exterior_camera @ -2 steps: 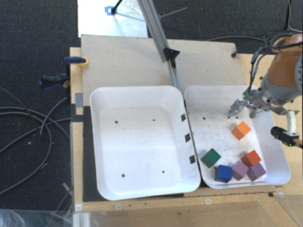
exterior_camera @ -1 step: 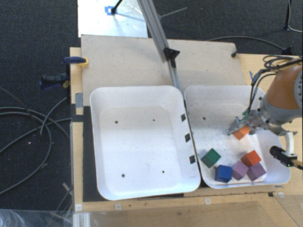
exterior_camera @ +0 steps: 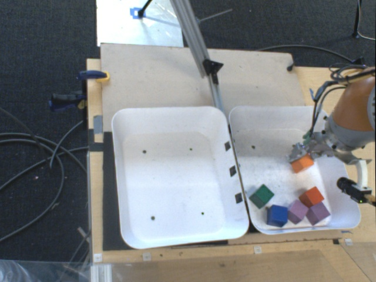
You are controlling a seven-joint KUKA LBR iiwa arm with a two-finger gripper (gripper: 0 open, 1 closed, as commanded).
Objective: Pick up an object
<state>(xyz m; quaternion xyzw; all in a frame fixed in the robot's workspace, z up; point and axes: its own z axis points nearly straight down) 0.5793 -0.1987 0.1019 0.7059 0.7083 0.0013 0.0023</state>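
Note:
My gripper [exterior_camera: 300, 157] hangs over the right part of the right bin [exterior_camera: 267, 117], under the grey and orange arm [exterior_camera: 352, 113]. A small orange block [exterior_camera: 303, 164] sits tilted between its fingertips, which are shut on it. In the near corner of the same bin lie a green cube [exterior_camera: 261, 195], a blue cube [exterior_camera: 277, 215], two purple cubes [exterior_camera: 297, 211] [exterior_camera: 318, 214] and a red-orange cube [exterior_camera: 312, 195].
The left bin [exterior_camera: 170, 157] lies beside the right one, with a shared raised wall [exterior_camera: 232, 163] between them. A slanted metal pole [exterior_camera: 194, 28] crosses above the back of the bench. Cables run along the floor at the left.

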